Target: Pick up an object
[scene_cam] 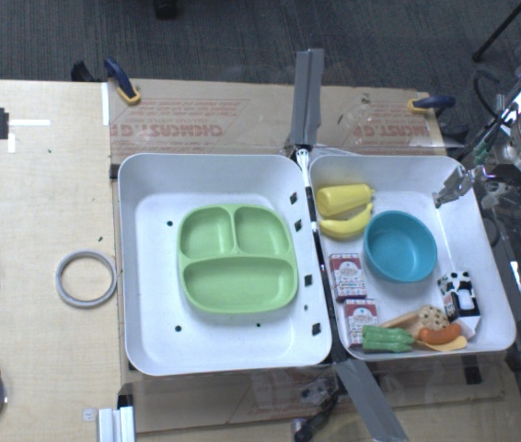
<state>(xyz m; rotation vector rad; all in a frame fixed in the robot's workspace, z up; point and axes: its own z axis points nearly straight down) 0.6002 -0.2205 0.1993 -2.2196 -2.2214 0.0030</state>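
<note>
I see the gripper (452, 187) over the right bin's (481, 212) right rim; whether its fingers are apart, I cannot tell. Blue bowl (400, 246) sits mid-bin.

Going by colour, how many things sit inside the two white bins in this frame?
Green: 2, the divided plate and the green vegetable
Yellow: 2, the block and the banana
Blue: 1, the bowl
Red and white: 2, small cartons
Black and white: 1, small carton
Orange: 1, carrot
Tan: 1, cookie
Total: 10
</note>
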